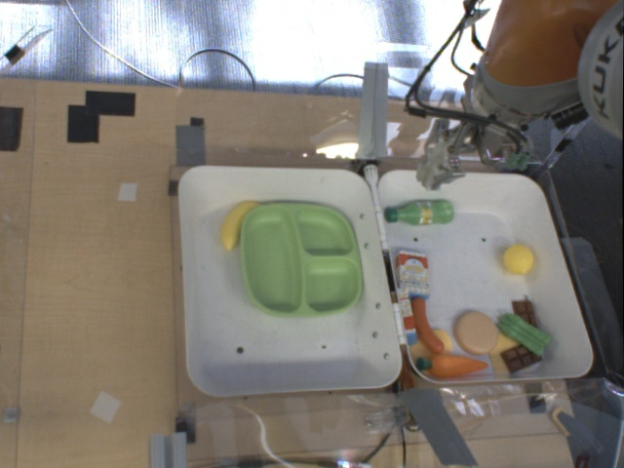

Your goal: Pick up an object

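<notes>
Lowest in the right white bin (pixel 561 261): orange plastic carrot (pixel 456 366), beside a red sausage-shaped toy (pixel 423 326), a round tan cookie-like disc (pixel 477 332), a green ridged vegetable toy (pixel 526 331) lying over a brown chocolate-bar piece (pixel 524 357). Further up, a small red-and-white printed carton (pixel 413 272), a yellow ball-shaped lemon (pixel 519 258), and a green-and-yellow plastic bottle (pixel 420 213) on its side. Jaws (pixel 441 169) at the bin's far rim, just above the bottle, apart from it, gripping nothing visible; open or closed, cannot tell. Left white bin (pixel 214 359): green divided plastic plate (pixel 297 258) overlapping a yellow banana (pixel 233 224).
</notes>
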`<action>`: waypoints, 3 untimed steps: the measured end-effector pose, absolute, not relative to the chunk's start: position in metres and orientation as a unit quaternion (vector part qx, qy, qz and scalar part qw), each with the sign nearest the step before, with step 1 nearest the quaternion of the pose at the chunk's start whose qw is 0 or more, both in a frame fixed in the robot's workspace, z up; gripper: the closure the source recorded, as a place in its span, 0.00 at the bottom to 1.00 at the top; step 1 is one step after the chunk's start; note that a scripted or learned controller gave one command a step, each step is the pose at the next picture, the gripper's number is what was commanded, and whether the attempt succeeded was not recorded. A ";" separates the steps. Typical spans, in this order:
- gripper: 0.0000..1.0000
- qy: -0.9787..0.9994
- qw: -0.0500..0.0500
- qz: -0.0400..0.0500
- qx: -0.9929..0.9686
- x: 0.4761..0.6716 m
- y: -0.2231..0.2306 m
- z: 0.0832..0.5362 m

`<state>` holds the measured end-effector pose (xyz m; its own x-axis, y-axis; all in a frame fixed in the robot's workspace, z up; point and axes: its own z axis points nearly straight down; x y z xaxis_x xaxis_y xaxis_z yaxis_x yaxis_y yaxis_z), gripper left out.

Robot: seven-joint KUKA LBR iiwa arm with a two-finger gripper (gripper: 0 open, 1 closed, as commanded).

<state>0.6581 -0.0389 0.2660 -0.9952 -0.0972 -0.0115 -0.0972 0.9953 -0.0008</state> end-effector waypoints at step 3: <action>1.00 0.997 0.006 0.000 -0.083 0.671 -0.019 0.230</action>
<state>0.6708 -0.0187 0.2296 -0.9863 -0.1647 -0.0129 -0.1647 0.9863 -0.0011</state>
